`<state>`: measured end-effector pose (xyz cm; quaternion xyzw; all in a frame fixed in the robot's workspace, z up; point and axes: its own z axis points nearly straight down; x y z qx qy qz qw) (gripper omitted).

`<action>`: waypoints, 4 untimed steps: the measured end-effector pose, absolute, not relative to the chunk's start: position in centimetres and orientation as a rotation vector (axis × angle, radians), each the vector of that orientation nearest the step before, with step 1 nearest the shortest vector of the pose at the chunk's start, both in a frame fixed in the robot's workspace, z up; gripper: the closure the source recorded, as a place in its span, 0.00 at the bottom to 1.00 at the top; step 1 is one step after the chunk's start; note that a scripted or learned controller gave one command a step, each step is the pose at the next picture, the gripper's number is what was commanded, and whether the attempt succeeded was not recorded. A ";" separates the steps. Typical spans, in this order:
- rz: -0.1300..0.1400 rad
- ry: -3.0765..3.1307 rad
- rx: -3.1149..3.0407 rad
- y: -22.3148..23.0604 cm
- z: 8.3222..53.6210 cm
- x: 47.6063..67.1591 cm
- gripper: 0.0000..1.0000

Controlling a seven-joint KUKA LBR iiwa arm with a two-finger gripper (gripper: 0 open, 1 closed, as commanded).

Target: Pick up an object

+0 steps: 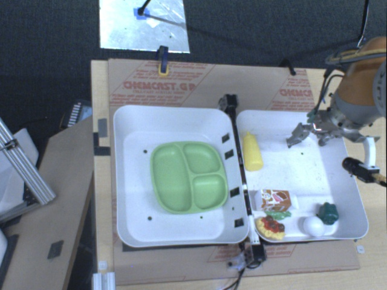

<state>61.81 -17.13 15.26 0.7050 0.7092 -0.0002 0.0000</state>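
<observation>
Nothing is picked up yet. The claw (309,133) hangs over the far part of the right bin (351,189), its two grey fingers spread apart with bare white floor showing between them, so it reads as open and carrying nothing.

Taking the yellow bottle (252,151) as landmark: it lies against the right bin's left wall, lengthwise, and the claw is to its right and slightly beyond it, apart from it. Nearer the camera from the bottle sits a small printed card (276,199), and just nearer again a yellow-and-red toy (271,227) at the bin's near-left corner. To the right of that toy, along the near wall, lie a white ball (313,225) and a dark green piece (328,212), the two touching or nearly so (hard to tell at this size). Left of the bottle, across the divider, the left bin (130,132) holds a green tray (186,177).

What is left, by my reading, is the whole job: choose an object, come down over it, close and lift. The bottle looks the nearest candidate.
</observation>
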 end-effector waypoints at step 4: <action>0.005 2.224 2.212 -16.5 14.0 62.1 1.00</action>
